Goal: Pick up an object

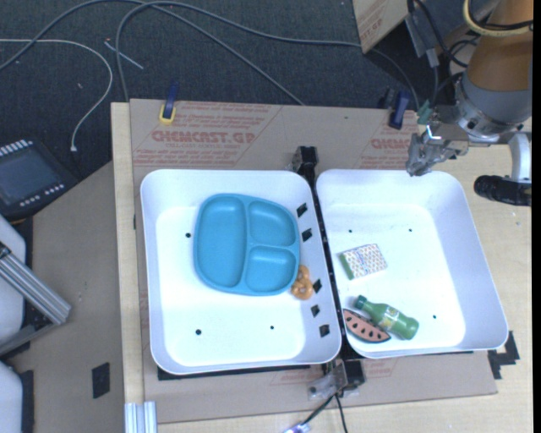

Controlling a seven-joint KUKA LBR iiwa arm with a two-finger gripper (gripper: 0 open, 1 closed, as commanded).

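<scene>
Though in one bin (439, 203), bottle (387, 318), packet (363, 260).

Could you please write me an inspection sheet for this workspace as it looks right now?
Surface: bench bears left bin and right bin, side by side.
Job's things: blue plate and orange toy in left bin; patterned packet, green bottle, watermelon slice in right bin.
Clutter: nothing seen.
Gripper: gripper above right bin's far edge, holding nothing.
Cables: white cables on floor.
Surroundings: cardboard box, dark device.
</scene>
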